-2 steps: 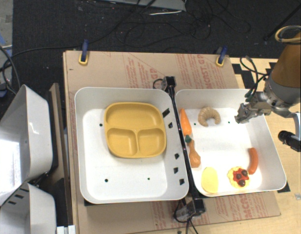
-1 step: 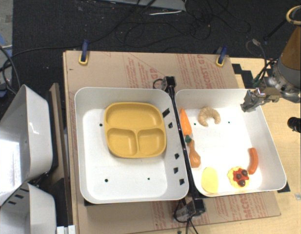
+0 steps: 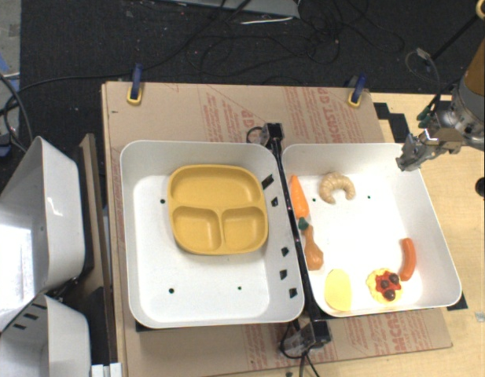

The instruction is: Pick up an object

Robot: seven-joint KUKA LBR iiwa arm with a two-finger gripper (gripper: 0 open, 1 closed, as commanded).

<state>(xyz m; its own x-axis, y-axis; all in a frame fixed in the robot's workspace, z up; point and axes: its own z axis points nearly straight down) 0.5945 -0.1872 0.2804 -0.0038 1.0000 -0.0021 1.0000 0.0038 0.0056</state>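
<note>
Pincer sits at the upper right corner of the right bin, over its rim, w/ the grey arm coming in from the right edge. Can't tell how far open it is; nothing visibly held.

Right bin holds the toy food, all well apart from the pincer. Croissant is nearest, upper middle of the bin. Carrot lies along the left wall, w/ a chicken drumstick just below it. Sausage is near the right wall, lower down. Small pizza piece w/ red toppings sits just beside the sausage's lower end, and a pale yellow oval piece is left of that, near the front rim.

Left bin carries a yellow divided plate, three compartments, towards its upper middle. Both bins rest on a cardboard-covered table.
</note>
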